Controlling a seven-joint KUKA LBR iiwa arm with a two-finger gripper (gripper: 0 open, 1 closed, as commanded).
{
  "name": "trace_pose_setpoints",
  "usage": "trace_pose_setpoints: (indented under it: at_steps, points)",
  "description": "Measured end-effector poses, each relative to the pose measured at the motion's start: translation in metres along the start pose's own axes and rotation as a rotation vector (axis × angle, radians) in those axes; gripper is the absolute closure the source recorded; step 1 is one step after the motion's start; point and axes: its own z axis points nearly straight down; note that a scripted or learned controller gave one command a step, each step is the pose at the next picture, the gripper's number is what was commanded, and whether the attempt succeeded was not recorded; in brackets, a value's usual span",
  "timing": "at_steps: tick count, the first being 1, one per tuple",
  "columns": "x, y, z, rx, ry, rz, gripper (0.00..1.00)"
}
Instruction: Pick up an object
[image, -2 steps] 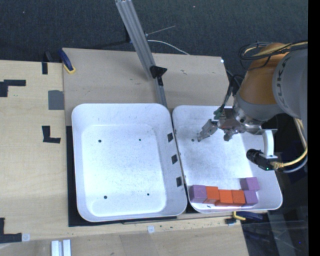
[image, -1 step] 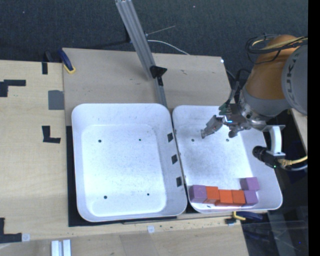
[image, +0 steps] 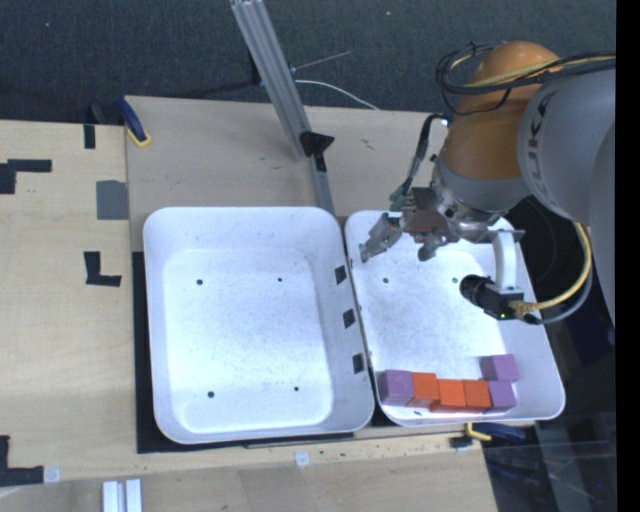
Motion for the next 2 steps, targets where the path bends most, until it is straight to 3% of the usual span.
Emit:
trace_pose_setpoints:
  at_steps: [1, 2]
  points:
    - [0.065, 0.083, 0.014, -0.001, -0.002, 0.001, 0.00]
    - [0.095, 0.006, -0.044, 0.001, 0.000, 0.004, 0.00]
